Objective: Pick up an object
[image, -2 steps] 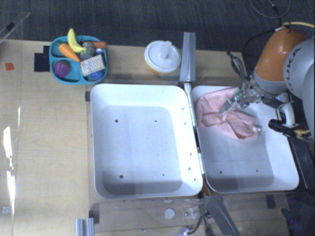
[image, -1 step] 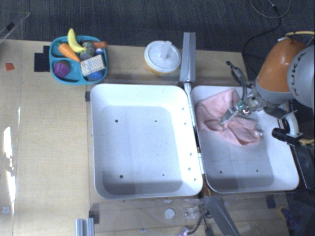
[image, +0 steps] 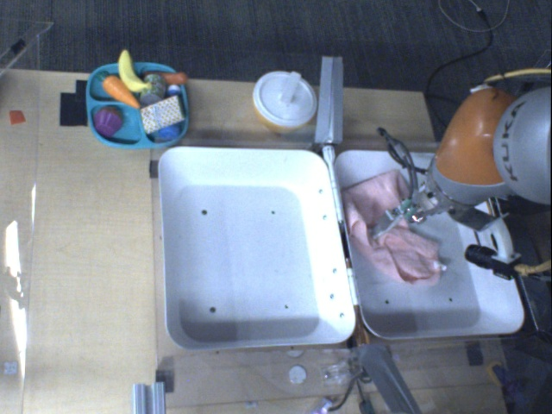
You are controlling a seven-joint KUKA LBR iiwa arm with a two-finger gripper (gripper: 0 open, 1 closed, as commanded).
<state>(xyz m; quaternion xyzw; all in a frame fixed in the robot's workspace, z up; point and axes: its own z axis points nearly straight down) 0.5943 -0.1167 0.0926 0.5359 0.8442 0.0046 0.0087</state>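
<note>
From the fixed camera above, the grey arm with its orange band [image: 473, 141] enters at the right of the frame and leans down over the right white bin [image: 483, 313]. Its pincer [image: 390, 224] sits low in the middle of that bin, right on a crumpled pink cloth [image: 405, 253] that lies in the bin's left half, spreading from the upper left corner toward the centre. The metal fingers are down against the fabric, but whether they are spread or closed on it cannot be told from this angle.

The left white bin [image: 250, 248] fills the centre of the frame, just beside the right one, their rims touching along a shared edge. On the wooden table [image: 78, 257], in the upper left of the frame, stands a blue divided tray [image: 136, 103] holding toy food, including a banana and a carrot. Above the bins, near the top centre, rests a round white lidded cup [image: 285, 100].
</note>
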